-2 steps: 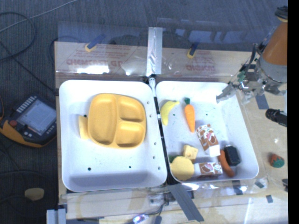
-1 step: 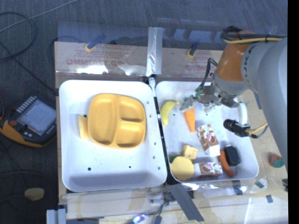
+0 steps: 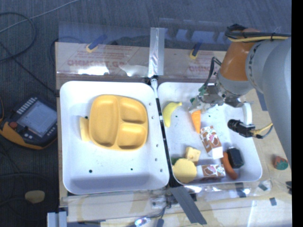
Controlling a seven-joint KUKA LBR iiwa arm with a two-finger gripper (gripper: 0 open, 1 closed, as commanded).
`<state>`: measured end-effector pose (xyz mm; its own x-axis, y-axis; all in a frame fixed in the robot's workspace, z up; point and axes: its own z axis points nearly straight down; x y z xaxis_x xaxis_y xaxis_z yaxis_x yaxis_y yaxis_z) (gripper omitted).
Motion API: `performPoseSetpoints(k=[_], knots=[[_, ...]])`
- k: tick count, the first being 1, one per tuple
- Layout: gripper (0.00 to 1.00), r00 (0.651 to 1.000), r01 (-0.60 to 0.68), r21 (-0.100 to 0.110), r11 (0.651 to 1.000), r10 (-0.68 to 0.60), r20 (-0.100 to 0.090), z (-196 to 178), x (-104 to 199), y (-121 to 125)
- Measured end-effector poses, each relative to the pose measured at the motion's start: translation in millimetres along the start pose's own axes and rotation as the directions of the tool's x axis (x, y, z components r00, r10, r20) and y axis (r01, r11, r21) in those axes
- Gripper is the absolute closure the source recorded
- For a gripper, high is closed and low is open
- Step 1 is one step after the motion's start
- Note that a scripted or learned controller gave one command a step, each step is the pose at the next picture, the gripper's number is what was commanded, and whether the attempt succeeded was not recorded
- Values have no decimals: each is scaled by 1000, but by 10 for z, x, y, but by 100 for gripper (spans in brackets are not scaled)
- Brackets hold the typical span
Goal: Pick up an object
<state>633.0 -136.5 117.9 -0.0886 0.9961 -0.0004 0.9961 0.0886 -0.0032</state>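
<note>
In right bin (image 3: 251, 126), pincer (image 3: 204, 100) just above carrot (image 3: 196, 120).

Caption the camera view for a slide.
The arm's hand hovers above a toy carrot in the right bin; a yellow divided tray fills the left bin.

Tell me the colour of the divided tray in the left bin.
Yellow-orange; the divided tray shows clearly in the camera view.

Bright even overhead light, glare on clear wrap (image 3: 118, 67), perhaps slightly soft
</note>
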Motion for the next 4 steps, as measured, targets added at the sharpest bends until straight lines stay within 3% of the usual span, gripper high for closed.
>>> performPoseSetpoints(k=[1,2,3,4], knots=[[0,1000,0,0,1000,0,0,-1,0,0],[0,994,109,-14,994,-109,4,283,-102,-331],[100,994,109,-18,994,-109,3,175,-95,-316],[100,993,115,-3,993,-115,1,-658,559,143]])
